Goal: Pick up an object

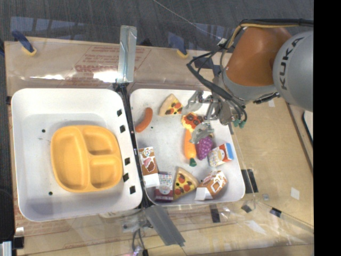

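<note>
We find the pincer (pixel 205 111) low over the far right part of the right bin (pixel 237 159), its metal fingers (pixel 198 99) in a tangle of cables; we cannot tell whether they stand apart or together, and nothing shows clearly between them. Just under it lies a small yellow-and-red toy (pixel 191 120), with a purple grape bunch (pixel 204 146) and an orange carrot (pixel 189 146) beside each other toward the bin's middle. A pizza slice (pixel 171 105) sits by the far wall, a sausage (pixel 144 119) near the left wall. A small carton (pixel 221 154) lies by the right wall. Along the near edge we note a second pizza slice (pixel 184 182), a brown packet (pixel 148 161), a dark box (pixel 164 186) and a brown-and-white carton (pixel 214 183). The left bin (pixel 26 105) holds a yellow divided tray (pixel 85 157). Both bins rest on the table (pixel 277 164).
</note>
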Motion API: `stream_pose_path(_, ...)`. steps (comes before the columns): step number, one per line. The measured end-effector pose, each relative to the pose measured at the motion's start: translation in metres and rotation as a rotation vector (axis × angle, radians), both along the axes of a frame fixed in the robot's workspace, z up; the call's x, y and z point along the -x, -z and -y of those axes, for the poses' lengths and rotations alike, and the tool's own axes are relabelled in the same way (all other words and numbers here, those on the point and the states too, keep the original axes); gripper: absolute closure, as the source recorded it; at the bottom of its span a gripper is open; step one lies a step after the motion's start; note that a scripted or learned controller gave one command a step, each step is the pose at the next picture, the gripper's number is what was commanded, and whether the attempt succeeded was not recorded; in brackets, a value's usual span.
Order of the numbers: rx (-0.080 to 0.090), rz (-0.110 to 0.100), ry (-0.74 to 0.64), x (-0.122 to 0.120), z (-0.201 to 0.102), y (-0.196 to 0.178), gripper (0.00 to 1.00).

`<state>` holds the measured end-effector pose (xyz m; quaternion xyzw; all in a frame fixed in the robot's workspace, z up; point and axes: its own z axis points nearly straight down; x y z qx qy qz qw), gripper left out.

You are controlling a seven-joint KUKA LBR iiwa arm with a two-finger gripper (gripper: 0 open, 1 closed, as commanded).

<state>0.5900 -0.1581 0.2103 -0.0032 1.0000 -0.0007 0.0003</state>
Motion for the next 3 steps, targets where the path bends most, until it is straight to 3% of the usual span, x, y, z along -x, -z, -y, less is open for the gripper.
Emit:
stream_pose_path(1, 0.000, 0.003, 0.095, 0.028, 0.035, 0.117, 0.00)
stream_pose_path(2, -0.001, 0.003, 0.105, 0.051, 0.025, 0.117, 0.00)
stream_pose_path(3, 0.000, 0.007, 0.096, 0.048, 0.023, 0.106, 1.00)
